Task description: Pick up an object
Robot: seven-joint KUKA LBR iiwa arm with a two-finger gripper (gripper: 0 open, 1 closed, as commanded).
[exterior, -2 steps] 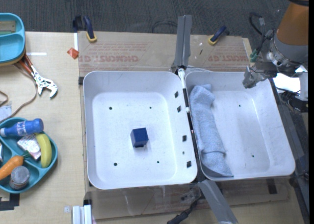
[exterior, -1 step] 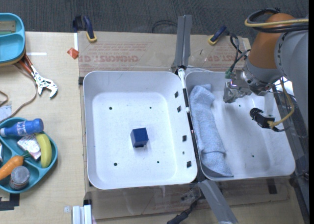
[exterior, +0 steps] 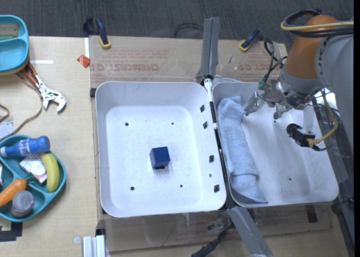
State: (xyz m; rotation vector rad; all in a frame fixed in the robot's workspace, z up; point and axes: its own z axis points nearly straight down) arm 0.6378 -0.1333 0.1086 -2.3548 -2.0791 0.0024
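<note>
A small blue cube (exterior: 160, 157) rests on the floor of the left white bin (exterior: 112, 138), a little below its centre. A pale blue-grey towel (exterior: 236, 146) lies folded lengthwise along the left side of the right white bin (exterior: 298, 188). The arm comes in from the right, its orange band at the upper right. My gripper (exterior: 263, 109) hangs over the far part of the right bin, just right of the towel's upper end. It is open, with nothing between its fingers (exterior: 250, 107).
A metal divider post (exterior: 210, 48) stands between the bins at the back. Cables (exterior: 306, 135) hang from the wrist over the right bin. Left of the bins are a wrench (exterior: 49, 97), a teal container (exterior: 11, 42) and a blue tray (exterior: 53, 194) of toy food.
</note>
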